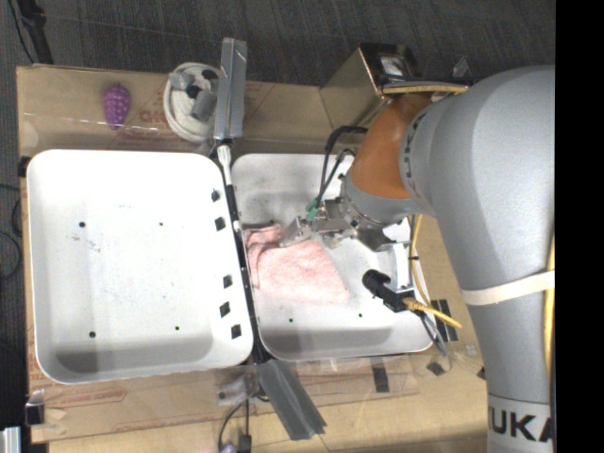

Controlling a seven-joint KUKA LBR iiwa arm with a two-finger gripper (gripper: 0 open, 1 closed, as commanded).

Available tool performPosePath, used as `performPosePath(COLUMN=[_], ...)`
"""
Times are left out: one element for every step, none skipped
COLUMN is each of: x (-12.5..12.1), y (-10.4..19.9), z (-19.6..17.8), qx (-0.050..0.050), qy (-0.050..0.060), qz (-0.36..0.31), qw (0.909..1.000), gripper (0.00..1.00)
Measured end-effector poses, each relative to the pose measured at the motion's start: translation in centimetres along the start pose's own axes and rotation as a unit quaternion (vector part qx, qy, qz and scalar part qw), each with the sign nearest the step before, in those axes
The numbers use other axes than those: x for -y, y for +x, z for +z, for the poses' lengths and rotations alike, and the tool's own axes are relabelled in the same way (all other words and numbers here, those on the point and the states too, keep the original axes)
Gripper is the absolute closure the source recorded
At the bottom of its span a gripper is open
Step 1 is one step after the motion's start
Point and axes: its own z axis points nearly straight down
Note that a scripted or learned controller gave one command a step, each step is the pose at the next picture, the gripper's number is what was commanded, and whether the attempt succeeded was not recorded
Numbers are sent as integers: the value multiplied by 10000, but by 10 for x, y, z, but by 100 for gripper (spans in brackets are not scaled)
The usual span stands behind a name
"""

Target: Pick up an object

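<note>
The gripper [311,221] hangs over the pink cloth's [294,272] top edge in the right bin [326,347]; I cannot tell its grip

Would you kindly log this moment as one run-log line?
arm: over right bin | end effector: low at pink cloth upper edge | grasp: unconfirmed | left bin: no arm over it
</note>
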Motion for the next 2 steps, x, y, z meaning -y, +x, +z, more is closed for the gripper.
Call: performPosePath(x=[-19,-56], y=[20,43], z=[-11,1], qx=[3,2], qy=[8,10], qz=[-625,-493], qw=[9980,9988], gripper=[0,0])
